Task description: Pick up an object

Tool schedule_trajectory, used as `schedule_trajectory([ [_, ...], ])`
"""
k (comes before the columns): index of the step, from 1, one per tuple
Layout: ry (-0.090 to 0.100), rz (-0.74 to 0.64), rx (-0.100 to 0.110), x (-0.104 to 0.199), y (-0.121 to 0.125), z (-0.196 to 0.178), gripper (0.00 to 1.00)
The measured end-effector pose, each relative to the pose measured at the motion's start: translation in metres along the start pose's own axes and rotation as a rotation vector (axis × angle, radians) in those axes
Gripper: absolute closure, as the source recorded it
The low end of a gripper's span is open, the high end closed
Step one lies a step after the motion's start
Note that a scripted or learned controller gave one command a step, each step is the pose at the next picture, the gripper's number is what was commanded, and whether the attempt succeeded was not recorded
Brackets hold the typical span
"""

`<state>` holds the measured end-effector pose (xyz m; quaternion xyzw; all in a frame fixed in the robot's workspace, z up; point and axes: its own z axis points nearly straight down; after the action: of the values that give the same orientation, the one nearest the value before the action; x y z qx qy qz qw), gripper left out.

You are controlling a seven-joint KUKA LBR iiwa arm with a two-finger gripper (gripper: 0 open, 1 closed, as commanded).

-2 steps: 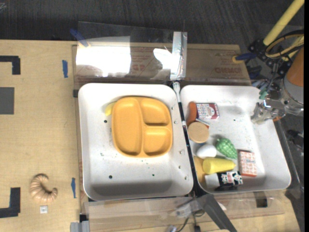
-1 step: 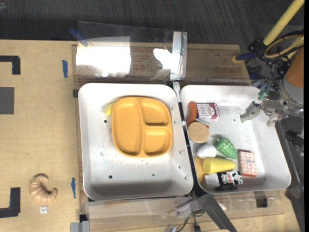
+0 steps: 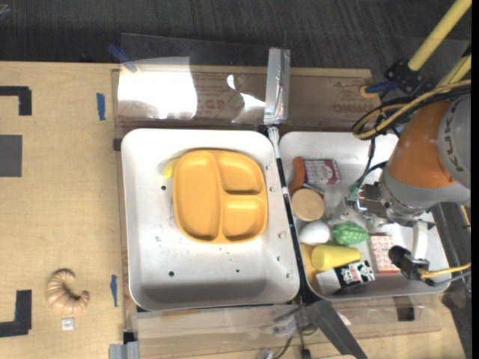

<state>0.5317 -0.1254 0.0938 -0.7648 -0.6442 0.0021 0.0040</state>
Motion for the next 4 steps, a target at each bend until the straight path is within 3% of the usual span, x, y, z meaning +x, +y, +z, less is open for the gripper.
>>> schedule_trajectory([
  [1,-0.001,0.005,-0.005,-0.002,0.002,-0.010,1.00],
  [2,-0.001,0.189,-0.011,0.048,0.055,-0.118,1.00],
  [3,-0.004,-0.277,-0.012,0.065,0.037,-0.199,1.00],
  [4,-0.003,-0.454,-0.003,0.144,0.052,-0.166,1.00],
])
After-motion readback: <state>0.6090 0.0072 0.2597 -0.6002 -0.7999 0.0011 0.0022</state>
